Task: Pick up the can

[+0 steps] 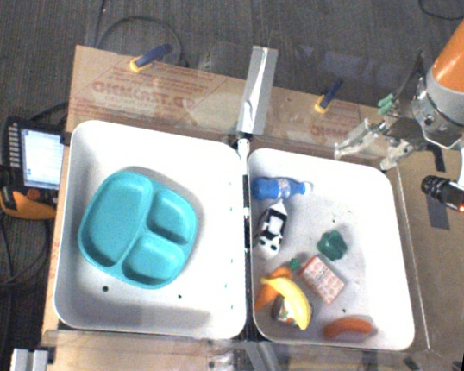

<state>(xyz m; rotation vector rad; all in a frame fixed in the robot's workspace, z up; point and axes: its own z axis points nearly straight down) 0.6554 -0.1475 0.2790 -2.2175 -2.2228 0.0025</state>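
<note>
Near the right bin's front lies a pink-and-white can (322,278).

can (322,278): small, pinkish-red label with pale pattern, lying on its side, tilted diagonally. Sits in the right bin (396,250), toward its front half, roughly mid-width, resting on the bin floor. Looks intact; ends too small to make out.

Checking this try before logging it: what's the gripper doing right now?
Gripper: open, holding nothing, above the back edge of the right bin.
</note>
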